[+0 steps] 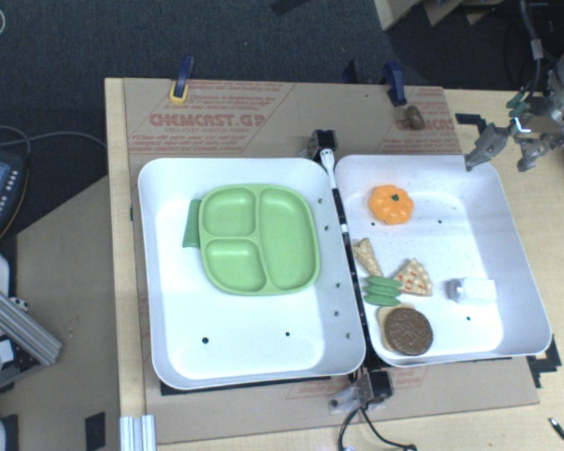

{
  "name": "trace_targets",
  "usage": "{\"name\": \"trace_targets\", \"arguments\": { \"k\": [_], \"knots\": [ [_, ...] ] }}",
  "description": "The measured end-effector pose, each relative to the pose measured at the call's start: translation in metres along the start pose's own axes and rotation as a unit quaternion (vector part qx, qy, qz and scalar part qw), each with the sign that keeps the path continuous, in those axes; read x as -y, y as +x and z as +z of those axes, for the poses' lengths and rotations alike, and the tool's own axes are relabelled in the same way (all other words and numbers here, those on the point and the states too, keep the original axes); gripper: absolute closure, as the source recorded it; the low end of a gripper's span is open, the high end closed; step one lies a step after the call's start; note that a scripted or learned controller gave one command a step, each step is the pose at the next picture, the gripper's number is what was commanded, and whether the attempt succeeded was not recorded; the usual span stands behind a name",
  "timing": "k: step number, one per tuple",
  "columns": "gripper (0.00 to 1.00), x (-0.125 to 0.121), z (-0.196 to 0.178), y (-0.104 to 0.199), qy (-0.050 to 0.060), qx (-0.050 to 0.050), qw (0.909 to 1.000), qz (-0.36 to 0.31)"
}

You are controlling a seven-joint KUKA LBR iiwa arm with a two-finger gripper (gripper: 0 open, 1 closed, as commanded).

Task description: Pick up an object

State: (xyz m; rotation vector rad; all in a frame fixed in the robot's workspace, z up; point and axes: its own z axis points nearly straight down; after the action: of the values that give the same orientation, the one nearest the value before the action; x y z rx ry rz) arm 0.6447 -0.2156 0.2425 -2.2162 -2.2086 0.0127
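The right bin holds an orange toy pumpkin, a tan bread-like piece, a green pea pod, a pizza-like wedge, a round brown cookie and a small white block. My gripper hangs over the far right corner of that bin, well away from all the objects. Its two fingers are spread open with nothing between them.
A green divided plate lies in the left bin. Both bins rest on a cardboard sheet held by clamps at the back. A black hinge strip runs between the bins.
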Motion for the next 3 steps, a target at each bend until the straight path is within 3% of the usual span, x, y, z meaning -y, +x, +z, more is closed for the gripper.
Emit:
{"name": "trace_targets", "arguments": {
  "k": [1, 3],
  "knots": [
    [0.0, -0.002, -0.009, 0.001, -0.007, 0.001, 1.0, -0.002],
    [0.0, -0.009, 0.091, 0.0, -0.005, 0.001, 1.0, -0.003]
  ]
}}
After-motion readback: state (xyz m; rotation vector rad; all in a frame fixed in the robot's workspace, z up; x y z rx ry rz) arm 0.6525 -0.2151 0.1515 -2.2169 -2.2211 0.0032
